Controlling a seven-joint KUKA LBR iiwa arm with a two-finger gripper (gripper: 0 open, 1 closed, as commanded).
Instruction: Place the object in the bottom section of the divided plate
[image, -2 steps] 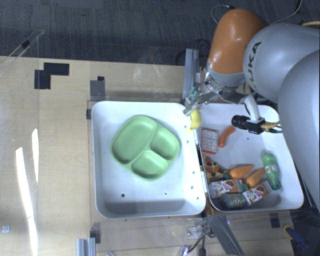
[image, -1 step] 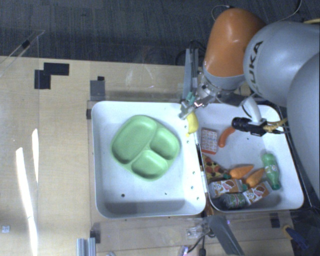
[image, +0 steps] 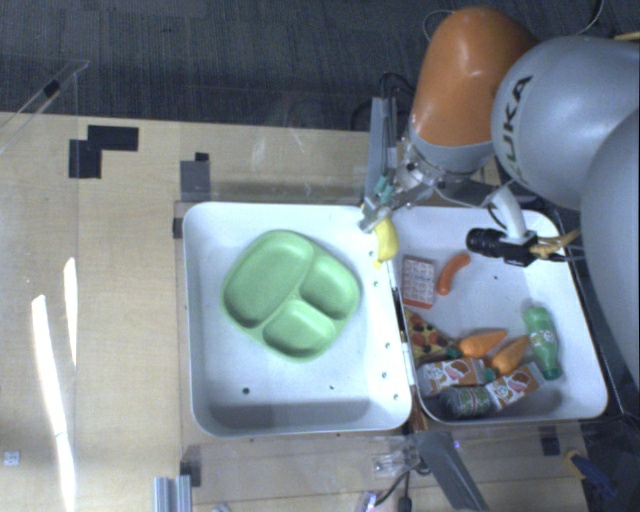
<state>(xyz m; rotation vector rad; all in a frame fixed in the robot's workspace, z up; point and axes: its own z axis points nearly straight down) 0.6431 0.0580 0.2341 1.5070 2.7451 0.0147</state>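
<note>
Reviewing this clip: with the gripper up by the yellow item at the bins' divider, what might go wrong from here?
1. The yellow object sits just below the gripper, over the rim between the bins; a weak hold may drop it into the right bin.
2. The green divided plate lies tilted in the left bin, so the bottom section is easy to miss.
3. The plate looks light; contact may shift it.

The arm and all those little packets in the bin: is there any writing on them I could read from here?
"UKA" on the arm, letters running up its grey shell; the start of the word is cut off from sight.
Red card: print too small to read.
Packets at the right bin's near end: labels blurred, unreadable.
Green bottle: label unreadable.
Green plate: no text.
</note>
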